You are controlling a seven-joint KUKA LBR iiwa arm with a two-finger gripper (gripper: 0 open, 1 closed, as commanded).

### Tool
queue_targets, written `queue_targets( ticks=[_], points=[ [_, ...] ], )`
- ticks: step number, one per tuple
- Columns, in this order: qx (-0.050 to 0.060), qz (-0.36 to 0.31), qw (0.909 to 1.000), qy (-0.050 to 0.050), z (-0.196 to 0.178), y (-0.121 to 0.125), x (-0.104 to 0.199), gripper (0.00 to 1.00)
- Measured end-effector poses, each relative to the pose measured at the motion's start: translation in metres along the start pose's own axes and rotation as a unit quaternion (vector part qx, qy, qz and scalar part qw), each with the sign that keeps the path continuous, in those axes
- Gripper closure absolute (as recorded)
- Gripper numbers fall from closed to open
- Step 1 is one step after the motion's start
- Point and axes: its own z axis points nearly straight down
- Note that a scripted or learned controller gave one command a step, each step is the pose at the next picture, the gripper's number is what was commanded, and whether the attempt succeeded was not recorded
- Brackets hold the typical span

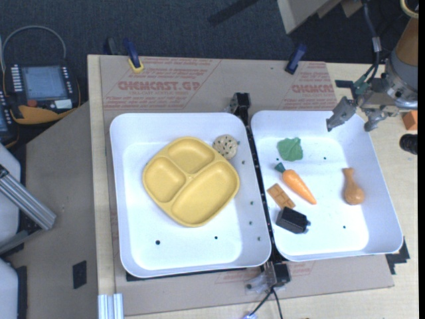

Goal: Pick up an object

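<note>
The pincer (pixel 354 117) hung over the far edge of the right bin (pixel 378 238), its two fingers spread wide and holding nothing, which looked to me like a pause before choosing a target. Nearest to it, just inward, lay the green leafy toy (pixel 289 149); the toy carrot (pixel 298 185), the tan drumstick-shaped piece (pixel 352 189), a small brown block (pixel 280 195) and a black piece (pixel 292 220) sat farther off. Well beyond them, the left bin (pixel 126 178) held a yellow divided plate (pixel 190 181) with a cookie (pixel 226 145) at its rim. Cardboard covered the tabletop (pixel 199 85)
</note>
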Motion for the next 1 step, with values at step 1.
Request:
queue_targets(
  ticks=[1],
  points=[
    [-0.006, -0.002, 1.0, -0.001, -0.008, 0.002, 0.0007, 0.0]
  ],
)
